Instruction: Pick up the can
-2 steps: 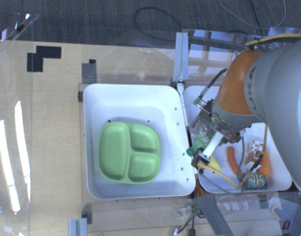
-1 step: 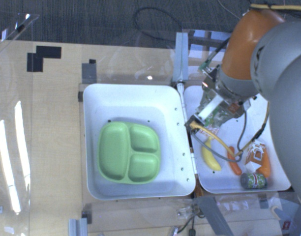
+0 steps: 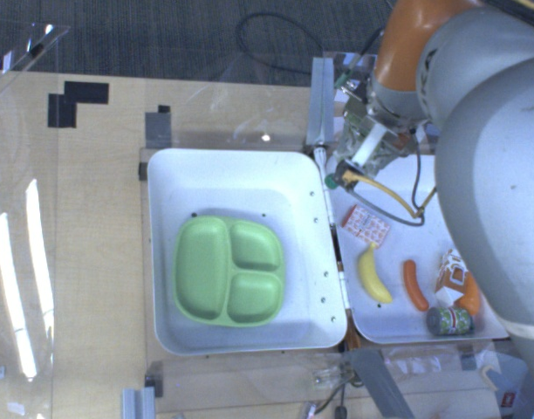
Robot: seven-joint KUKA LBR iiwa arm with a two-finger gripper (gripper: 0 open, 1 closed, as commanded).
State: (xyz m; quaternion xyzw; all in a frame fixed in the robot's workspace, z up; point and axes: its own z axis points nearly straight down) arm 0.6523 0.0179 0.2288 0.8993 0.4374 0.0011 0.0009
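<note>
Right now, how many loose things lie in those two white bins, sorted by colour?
Green: 2, the divided plate and the can
Yellow: 1, the banana
Orange-red: 2, the sausage-shaped piece and the carrot-like piece
Red and white: 2, the patterned packet and the small carton
Total: 7

1. Can (image 3: 448,321) lies at the right bin's (image 3: 398,326) near edge, open from above.
2. Orange carrot (image 3: 470,296) and a packet (image 3: 451,271) crowd its far side; sausage (image 3: 414,285) just left.
3. Banana (image 3: 373,274) and red-patterned box (image 3: 365,223) sit further left, with bare floor between them and the sausage.
4. Arm (image 3: 494,147) overhangs the bin's right side.
</note>
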